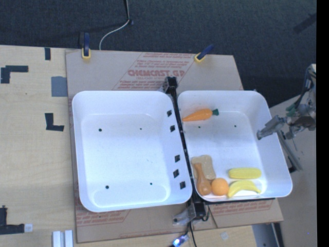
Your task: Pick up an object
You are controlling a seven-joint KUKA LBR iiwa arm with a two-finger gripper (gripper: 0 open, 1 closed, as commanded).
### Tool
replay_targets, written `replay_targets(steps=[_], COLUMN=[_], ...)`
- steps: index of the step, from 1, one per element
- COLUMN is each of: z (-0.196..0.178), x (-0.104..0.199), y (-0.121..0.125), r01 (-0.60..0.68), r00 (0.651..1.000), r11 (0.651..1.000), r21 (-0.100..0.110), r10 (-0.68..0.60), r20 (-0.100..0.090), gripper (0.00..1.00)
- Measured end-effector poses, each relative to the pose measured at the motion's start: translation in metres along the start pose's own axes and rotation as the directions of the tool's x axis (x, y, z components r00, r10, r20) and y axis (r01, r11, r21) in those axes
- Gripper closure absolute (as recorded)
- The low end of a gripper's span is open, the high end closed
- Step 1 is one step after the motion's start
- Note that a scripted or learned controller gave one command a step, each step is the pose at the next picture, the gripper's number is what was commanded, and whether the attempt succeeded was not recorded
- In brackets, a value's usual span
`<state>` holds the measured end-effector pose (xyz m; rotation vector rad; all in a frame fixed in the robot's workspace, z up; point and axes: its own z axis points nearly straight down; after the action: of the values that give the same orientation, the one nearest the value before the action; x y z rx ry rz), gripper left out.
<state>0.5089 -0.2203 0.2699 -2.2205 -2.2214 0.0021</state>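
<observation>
While the pincer sits at the right edge of the view, all loose objects lie in the right-hand bin, listed below from nearest to farthest.

Banana, curved (243, 189): lies at the near right corner of the right bin (267, 115), close to the front wall.
Orange ball (219, 187): just left of the curved banana, touching or nearly touching it.
Yellow piece, straight (244, 173): directly behind the curved banana, lying across the bin floor.
Tan and brown items (202, 171): against the dividing wall, just left of the orange ball; exact shape cannot be resolved.
Pincer (263, 133): over the right rim of the right bin, at mid depth, pointing left and slightly downward. Finger state: cannot tell, as the tip is small and blurred. No object is visible at it.
Relation, objects to pincer: the fruit cluster lies nearer to the camera than the pincer and to its left, apart from it. The carrot lies farther back and well to the left.
Carrot (198, 115): orange with a green end, near the far left corner of the right bin, beside the divider.
Left bin (77, 138): white, adjoining the right bin.
Table (31, 153): light wood, with brown cardboard (149, 71) under both bins.
</observation>
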Motion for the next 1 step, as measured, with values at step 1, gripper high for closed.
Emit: replay_targets(steps=[1], z=[-0.0592], x=[0.0434], y=[-0.0256], r01=[0.004], r00=[1.000], r11=[1.000], r21=[-0.004], r10=[-0.004], r20=[0.000], gripper=[0.00])
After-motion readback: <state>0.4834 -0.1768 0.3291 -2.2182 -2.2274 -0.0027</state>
